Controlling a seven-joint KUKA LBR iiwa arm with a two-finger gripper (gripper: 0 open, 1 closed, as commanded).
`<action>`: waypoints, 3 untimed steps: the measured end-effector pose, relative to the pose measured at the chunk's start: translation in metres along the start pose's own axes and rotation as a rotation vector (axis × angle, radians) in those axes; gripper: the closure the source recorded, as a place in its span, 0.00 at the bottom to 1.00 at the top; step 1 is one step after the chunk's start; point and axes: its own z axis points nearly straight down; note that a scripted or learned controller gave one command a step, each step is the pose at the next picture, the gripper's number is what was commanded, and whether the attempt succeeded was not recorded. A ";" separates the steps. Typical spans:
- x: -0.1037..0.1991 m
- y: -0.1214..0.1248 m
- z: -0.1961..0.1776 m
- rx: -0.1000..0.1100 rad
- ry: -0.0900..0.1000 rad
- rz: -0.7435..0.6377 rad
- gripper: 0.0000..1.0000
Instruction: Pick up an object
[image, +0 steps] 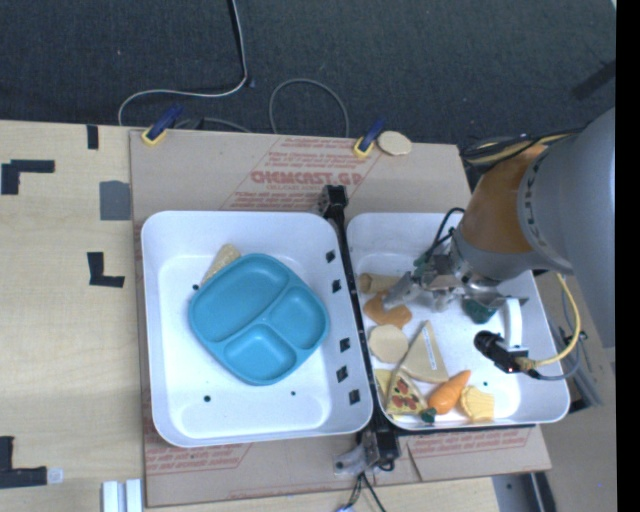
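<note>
Pincer (415, 285): low in right bin (520, 405), fingers' state impossible to tell.
Carrot (449, 392): nearer that bin's front wall.
Blue plate (259, 317): left of that bin.

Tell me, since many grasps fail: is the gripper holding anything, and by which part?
Cannot be told: the gripper is down among the food pieces in the right bin, fingertips unclear.

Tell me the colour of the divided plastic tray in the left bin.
Light blue; the divided plastic tray shows plainly in the camera view.
</note>
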 end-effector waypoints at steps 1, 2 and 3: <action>-0.018 0.066 -0.048 -0.001 -0.002 -0.002 0.00; -0.080 0.068 -0.015 -0.018 -0.011 -0.004 0.00; -0.085 0.065 -0.012 -0.019 -0.009 -0.004 0.00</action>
